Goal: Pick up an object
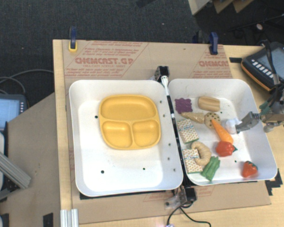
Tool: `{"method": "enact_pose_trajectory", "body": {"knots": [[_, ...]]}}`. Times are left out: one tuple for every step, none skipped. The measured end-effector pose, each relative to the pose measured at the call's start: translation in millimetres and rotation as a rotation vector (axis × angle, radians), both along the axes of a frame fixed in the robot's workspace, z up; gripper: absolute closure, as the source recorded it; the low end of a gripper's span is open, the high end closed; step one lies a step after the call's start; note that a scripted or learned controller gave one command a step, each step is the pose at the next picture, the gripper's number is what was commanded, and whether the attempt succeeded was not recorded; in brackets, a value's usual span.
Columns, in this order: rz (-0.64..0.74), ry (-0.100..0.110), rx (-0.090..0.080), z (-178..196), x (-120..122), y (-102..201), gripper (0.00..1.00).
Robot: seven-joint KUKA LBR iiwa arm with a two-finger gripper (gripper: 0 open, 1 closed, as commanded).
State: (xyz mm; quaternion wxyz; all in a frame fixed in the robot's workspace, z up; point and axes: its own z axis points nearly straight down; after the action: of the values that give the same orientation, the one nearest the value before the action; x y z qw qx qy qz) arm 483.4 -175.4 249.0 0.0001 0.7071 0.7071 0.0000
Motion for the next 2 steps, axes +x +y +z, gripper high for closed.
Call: {"method": "enact_pose_trajectory", "body": {"knots": [[0.0, 0.004, 0.001, -171.8, 20.7, -5.0, 0.0], [-0.002, -0.004, -0.002, -154.0, 21.8, -6.0, 1.0]]}}
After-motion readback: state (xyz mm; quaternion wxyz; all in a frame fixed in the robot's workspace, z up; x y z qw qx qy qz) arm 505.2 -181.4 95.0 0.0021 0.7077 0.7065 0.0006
